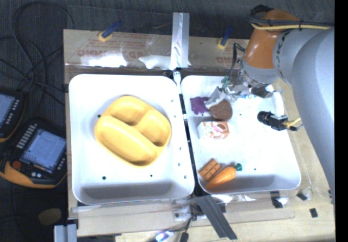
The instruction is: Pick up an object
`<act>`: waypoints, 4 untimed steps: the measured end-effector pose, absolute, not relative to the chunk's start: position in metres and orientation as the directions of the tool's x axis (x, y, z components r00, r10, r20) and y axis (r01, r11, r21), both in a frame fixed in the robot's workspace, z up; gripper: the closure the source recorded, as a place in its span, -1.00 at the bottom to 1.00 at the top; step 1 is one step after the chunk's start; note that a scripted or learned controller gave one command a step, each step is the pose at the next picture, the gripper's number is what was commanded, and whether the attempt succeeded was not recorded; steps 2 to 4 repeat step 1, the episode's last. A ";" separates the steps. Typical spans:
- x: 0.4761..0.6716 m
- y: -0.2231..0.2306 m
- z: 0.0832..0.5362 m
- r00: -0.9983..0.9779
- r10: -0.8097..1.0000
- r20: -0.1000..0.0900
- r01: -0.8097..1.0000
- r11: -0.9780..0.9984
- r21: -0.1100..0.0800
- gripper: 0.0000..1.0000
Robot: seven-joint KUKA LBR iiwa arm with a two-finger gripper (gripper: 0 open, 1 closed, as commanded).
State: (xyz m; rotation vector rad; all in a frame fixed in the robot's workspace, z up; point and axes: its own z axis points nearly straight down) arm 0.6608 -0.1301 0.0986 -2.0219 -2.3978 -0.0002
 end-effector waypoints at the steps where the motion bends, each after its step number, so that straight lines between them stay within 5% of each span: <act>1: 0.668 -0.048 0.184 -0.088 0.996 -0.001 0.996 0.088 -0.001 1.00; 4: 0.668 -0.048 0.184 -0.088 0.996 -0.001 0.996 0.088 -0.001 1.00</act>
